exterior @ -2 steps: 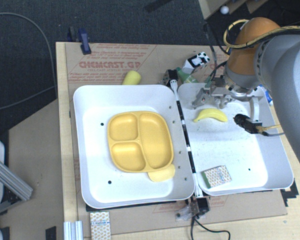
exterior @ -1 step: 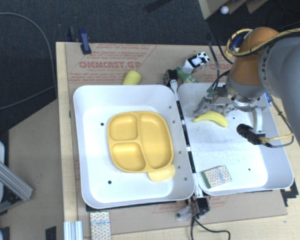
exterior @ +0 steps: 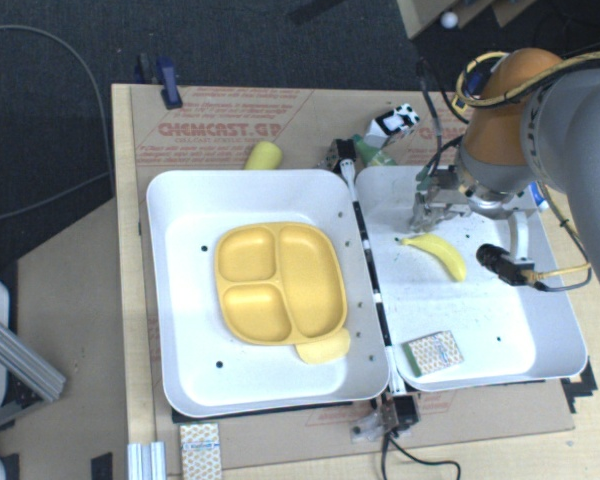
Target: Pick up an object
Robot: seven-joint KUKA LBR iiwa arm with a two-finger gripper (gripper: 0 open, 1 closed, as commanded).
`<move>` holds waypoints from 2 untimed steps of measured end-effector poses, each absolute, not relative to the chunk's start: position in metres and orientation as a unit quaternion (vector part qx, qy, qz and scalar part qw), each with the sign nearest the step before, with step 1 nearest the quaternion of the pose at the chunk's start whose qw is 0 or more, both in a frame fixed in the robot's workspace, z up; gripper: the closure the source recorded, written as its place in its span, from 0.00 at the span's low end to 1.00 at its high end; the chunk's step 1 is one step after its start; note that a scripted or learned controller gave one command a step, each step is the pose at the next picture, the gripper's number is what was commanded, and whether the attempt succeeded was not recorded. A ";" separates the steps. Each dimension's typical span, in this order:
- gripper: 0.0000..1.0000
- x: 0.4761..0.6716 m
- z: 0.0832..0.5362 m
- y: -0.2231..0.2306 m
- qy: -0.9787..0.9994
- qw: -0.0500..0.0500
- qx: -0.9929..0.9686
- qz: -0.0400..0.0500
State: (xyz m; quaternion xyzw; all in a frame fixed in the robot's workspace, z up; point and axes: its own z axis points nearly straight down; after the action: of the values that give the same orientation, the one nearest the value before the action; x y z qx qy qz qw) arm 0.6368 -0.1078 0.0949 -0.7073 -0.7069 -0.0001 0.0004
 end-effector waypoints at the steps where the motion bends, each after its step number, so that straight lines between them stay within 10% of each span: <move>1: 0.00 0.637 0.095 -0.108 -0.707 0.001 -0.707 0.000; 2: 0.00 0.586 0.084 -0.124 -0.707 0.001 -0.708 0.001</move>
State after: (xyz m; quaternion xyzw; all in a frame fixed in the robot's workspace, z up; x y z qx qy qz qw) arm 0.5858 -0.1235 0.0841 -0.7075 -0.7067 0.0007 0.0010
